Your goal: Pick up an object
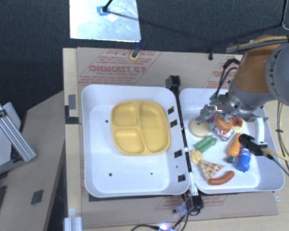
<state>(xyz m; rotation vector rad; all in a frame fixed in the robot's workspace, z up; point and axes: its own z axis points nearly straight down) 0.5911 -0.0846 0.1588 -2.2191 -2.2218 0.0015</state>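
My gripper (pixel 213 113) is low in the right bin (pixel 269 177), over the toy pile near its back-left area; finger state can't tell from this angle. Around it: tan round piece (pixel 199 128), green pickle (pixel 205 143), carrot (pixel 233 145), blue bottle (pixel 243 160), pizza slice (pixel 211 168), sausage (pixel 221 178). Yellow divided plate (pixel 139 127) sits in left bin (pixel 94 177).

We see even overhead light on two white bins (pixel 135 186), shadows soft. A metal sheet (pixel 105 12) at top glares, and the arm (pixel 265 73) looks slightly blurred.
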